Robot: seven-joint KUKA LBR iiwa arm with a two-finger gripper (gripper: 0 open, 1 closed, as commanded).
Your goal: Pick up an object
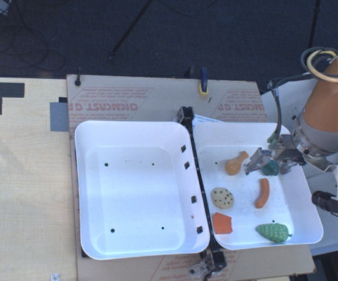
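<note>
Camera view: the gripper (261, 164) sits low in the right bin (309, 215), beside a dark teal object (270, 168).

Its grey fingers are spread apart, with the teal object just right of them and not clearly between them, so nothing is visibly grasped. An orange-tan drumstick-shaped piece (236, 164) lies just left of the gripper. Nearer the camera lie an orange sausage (263, 193), a round speckled cookie (222, 198), an orange-red wedge (222, 223) and a bumpy green piece (273, 232). The left bin (86, 215) stands alongside, touching the right one.
</note>
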